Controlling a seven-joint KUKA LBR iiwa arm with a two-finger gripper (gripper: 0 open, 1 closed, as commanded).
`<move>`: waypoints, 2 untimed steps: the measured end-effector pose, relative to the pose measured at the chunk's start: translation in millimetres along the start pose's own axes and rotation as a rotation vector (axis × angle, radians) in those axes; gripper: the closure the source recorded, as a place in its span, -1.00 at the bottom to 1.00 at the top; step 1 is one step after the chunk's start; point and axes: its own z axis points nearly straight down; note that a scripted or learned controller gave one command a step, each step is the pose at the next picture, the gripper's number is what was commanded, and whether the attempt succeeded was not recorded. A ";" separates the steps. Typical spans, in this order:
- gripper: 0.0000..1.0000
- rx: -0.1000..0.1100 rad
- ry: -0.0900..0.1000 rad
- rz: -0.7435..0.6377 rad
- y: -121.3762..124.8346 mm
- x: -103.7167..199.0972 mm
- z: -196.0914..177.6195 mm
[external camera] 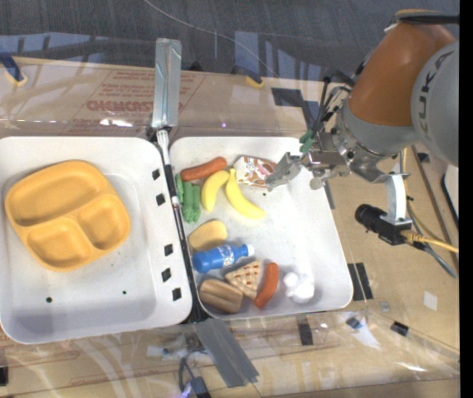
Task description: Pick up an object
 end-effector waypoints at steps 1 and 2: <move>-1.00 0.006 0.002 0.251 -85.1 1.7 126.6; -1.00 -0.001 0.001 0.272 14.1 14.7 177.3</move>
